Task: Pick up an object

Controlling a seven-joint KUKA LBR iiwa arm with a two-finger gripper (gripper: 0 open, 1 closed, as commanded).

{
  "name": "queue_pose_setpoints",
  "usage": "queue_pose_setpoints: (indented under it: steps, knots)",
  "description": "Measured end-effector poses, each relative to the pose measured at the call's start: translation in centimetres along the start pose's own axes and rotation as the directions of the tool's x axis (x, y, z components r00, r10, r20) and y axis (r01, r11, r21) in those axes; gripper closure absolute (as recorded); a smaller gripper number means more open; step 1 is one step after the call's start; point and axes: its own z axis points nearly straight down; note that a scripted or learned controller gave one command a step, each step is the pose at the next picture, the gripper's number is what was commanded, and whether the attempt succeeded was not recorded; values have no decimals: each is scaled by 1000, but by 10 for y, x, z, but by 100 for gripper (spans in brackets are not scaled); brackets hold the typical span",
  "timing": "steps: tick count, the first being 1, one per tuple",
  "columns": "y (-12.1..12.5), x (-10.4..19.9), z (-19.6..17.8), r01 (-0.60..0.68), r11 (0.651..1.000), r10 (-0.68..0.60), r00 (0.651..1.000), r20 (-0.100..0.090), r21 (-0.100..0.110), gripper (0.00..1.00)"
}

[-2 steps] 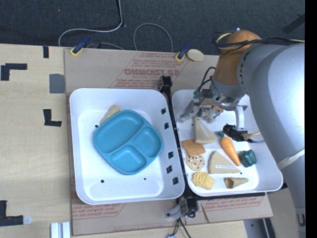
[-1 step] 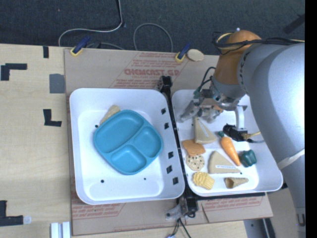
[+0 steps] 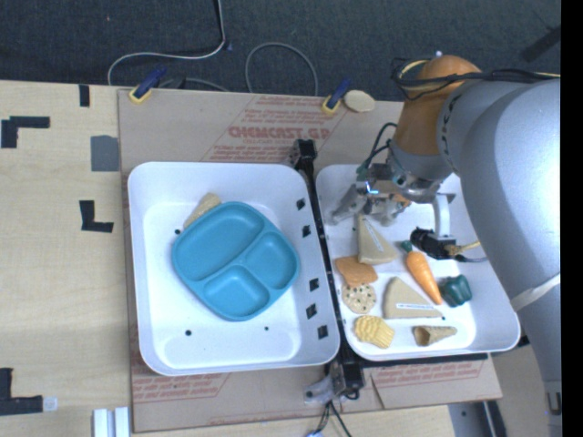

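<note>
In the camera view, the gripper [image 3: 369, 203] hangs low over the far end of the right bin [image 3: 487, 330], with its jaws spread fairly wide and nothing between them. Just below it lies a pale wedge [image 3: 372, 244], which I judge to be the thing being reached for. The wedge sits near the bin's left wall, with its narrow tip toward the gripper and its broad base toward the near side, so its long axis runs roughly up and down the picture, tilted slightly.

To do this step well, the jaws should probably straddle the wedge across its short width, close to the thicker base, where the sides give more to press on; a grip on the thin tip would likely slip.

The neighbours are close. A brown bun [image 3: 355, 269] touches or nearly touches the base, and a carrot [image 3: 424, 276] lies just beside on the right, pointing diagonally. A straight descent should avoid nudging them. The left bin [image 3: 146, 271] holds a blue tray [image 3: 237, 259], well apart from all this.
</note>
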Motion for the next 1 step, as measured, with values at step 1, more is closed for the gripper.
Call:
queue_pose_setpoints:
  steps: [1]
  knots:
    - [0,1,0,-1,1000,1,1000,3,-1,0]
